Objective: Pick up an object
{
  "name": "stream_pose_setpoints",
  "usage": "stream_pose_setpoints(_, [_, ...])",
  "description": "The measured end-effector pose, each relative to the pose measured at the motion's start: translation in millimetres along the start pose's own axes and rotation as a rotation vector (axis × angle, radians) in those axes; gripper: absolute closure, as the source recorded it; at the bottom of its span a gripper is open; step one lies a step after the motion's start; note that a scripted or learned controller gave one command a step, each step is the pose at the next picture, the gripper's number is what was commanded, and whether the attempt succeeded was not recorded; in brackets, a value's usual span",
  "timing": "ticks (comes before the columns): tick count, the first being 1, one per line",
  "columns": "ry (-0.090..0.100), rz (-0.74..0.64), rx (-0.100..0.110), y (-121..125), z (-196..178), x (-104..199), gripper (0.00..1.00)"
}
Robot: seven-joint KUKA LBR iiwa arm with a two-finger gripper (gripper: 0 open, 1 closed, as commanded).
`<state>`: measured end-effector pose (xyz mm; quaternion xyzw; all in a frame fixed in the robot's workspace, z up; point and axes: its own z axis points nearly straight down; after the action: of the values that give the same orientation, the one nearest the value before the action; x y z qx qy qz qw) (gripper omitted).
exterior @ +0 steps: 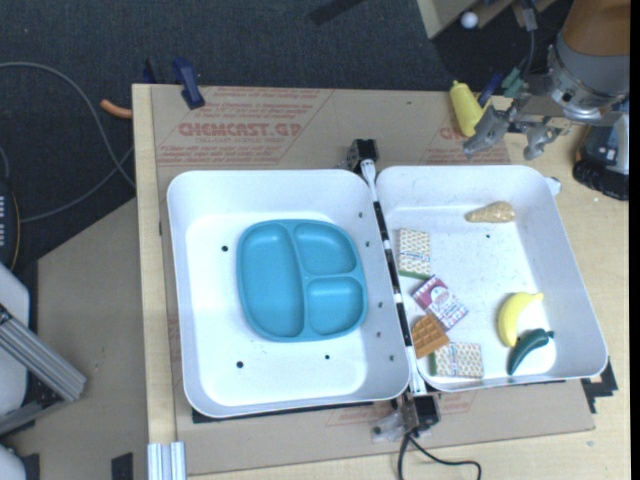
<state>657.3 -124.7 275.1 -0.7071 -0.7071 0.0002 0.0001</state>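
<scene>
Hovering past the far edge of the right bin (570,230), the gripper (512,128) sits above the bench with fingers spread, grasping nothing. Candidate objects lie in that bin: a banana (516,314), a beige pastry (490,212) (near the far wall), and small packets (414,251) along the left side. A blue divided plate (300,278) rests in the left bin (200,218).

Red "CHEMCAST GP" — printed on the board (250,128).
</scene>
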Motion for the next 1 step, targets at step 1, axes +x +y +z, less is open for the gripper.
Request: stream_pose_setpoints(1, [0.001, 0.002, 0.004, -36.8, 180.4, -23.5, 0.00])
